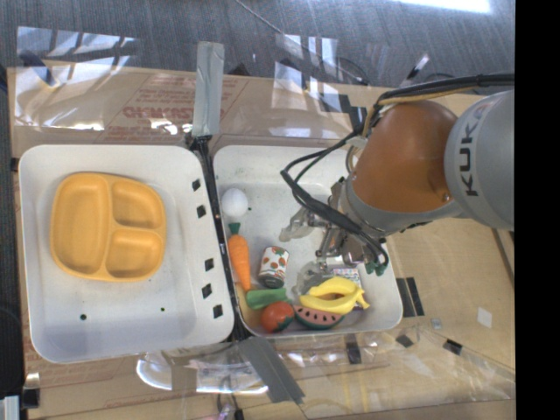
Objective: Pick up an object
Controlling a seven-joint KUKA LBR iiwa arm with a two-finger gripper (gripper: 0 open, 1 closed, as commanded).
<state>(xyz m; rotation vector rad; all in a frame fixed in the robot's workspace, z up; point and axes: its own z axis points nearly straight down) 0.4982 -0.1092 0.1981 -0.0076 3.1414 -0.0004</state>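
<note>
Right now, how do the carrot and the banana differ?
The carrot is orange, straight and tapered, lying lengthwise by the right bin's left wall; the banana is yellow and curved, lying crosswise near the front. The carrot lies in the open, away from the arm, while the banana sits just under the gripper. Both are toy foods in the right bin.

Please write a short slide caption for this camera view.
KUKA arm's gripper hovers over toy food in the right bin; yellow tray left.

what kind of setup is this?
Likely a lab bin-picking rig: two white bins taped to a cardboard-covered bench, a KUKA arm reaching over the right one, and toy food in it. A yellow tray sits in the left bin.
</note>
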